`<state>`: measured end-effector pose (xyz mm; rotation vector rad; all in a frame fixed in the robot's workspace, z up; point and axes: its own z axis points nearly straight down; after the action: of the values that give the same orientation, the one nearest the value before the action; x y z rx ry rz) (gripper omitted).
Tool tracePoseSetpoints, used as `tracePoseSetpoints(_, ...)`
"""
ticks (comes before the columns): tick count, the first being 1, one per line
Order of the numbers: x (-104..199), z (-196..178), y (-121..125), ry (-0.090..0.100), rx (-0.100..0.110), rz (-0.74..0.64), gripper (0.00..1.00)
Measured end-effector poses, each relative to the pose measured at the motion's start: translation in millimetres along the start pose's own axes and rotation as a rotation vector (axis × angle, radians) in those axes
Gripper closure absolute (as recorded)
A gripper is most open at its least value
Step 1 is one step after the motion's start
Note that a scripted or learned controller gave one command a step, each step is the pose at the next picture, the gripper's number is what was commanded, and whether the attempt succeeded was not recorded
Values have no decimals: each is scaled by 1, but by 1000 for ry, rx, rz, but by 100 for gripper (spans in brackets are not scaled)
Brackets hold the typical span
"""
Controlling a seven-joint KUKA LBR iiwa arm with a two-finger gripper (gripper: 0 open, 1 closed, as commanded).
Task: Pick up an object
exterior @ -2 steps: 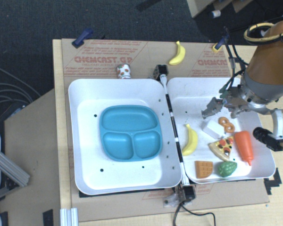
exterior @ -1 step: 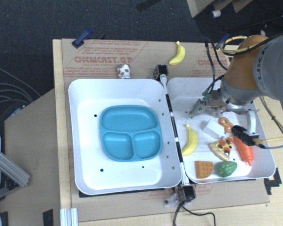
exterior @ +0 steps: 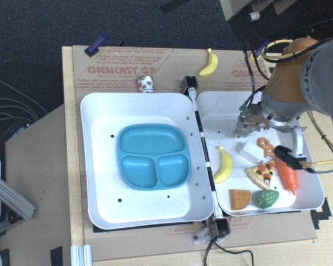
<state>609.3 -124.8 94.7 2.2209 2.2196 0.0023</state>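
The gripper [exterior: 248, 123] sits low over the upper part of the right bin [exterior: 222, 105], hanging from the grey arm [exterior: 316, 76] with its orange band [exterior: 286, 76]; its opening cannot be told from this angle, and no object is visible between its parts. All candidate objects lie below the gripper in the frame, toward the near end of the same bin. A small pale block [exterior: 247, 151] lies just below it, apart from it. A yellow banana [exterior: 224, 165] lies below and to its left, near the bin's left wall. A pretzel [exterior: 265, 146] rests below and slightly right, with a carrot [exterior: 287, 173] further right and lower. A pizza slice [exterior: 262, 174] lies between banana and carrot. A waffle [exterior: 240, 199] and a green broccoli piece [exterior: 267, 198] sit side by side, furthest below the gripper. Well to the gripper's left, the left bin [exterior: 100, 165] holds a blue divided plate [exterior: 153, 155]. Outside the bins, on the bench [exterior: 122, 65], a second banana [exterior: 208, 64] lies above and left of the gripper, and a small patterned cup [exterior: 146, 83] lies further left.
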Motion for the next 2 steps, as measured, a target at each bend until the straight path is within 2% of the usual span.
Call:
tracePoseSetpoints(1,-2,-137,-2,-1,0,-2,100)
tracePoseSetpoints(2,-2,-136,-2,0,2,-2,0)
